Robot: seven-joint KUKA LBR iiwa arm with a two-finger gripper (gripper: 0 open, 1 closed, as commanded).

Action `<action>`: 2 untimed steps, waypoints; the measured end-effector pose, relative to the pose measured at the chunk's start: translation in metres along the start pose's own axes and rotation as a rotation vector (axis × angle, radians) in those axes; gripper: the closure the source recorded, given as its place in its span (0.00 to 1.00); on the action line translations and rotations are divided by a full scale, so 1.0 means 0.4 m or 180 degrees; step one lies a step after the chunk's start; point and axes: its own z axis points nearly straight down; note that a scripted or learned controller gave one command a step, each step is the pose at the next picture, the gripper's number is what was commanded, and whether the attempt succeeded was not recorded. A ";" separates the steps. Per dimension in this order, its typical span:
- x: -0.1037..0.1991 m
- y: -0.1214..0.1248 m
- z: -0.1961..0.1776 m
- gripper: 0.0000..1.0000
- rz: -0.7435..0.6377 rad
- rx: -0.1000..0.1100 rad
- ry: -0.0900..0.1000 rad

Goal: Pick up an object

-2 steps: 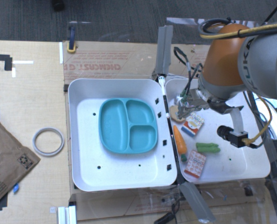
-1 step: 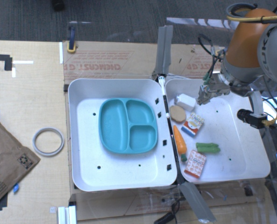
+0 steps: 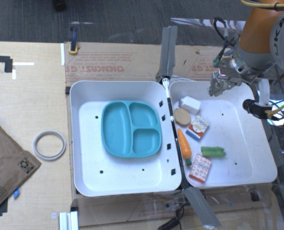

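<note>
the grey arm with its orange band reaches in from the right, and its two-finger hand (image 3: 221, 86) hangs over the far edge of the right shallow white plastic bin (image 3: 247, 143), above bare floor and well apart from the goods; whether it is wide or narrow i cannot tell, and nothing shows between its tips. the likeliest thing to take is the small white rectangular block (image 3: 190, 104), which lies nearest the hand, near the far left of that bin, just beside the round tan biscuit-like disc (image 3: 182, 117). it looks light and stiff, with flat sides that should grip well if pinched across its short width. the orange toy carrot with a green tip (image 3: 184, 145) lies along the bin's left wall, smooth and rounded, so it may roll or slip; taking it across the middle seems best. the small green pickle-shaped piece (image 3: 213, 152) sits apart in the open, an easy target though probably slick. the two flat printed packets, one white with orange and blue (image 3: 198, 127), one red and white (image 3: 200, 168), lie low and look hard to get under. the left bin (image 3: 84, 143) holds a teal divided plastic plate (image 3: 131, 128). on the worktop (image 3: 22, 104) a pale tape ring (image 3: 49, 144) rests.
</note>
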 end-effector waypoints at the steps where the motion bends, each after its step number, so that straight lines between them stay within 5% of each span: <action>1: 0.000 0.000 0.000 0.00 0.0000 0.0002 0.0000; 2: -0.035 -0.043 0.351 0.00 -0.0461 -0.0002 0.0005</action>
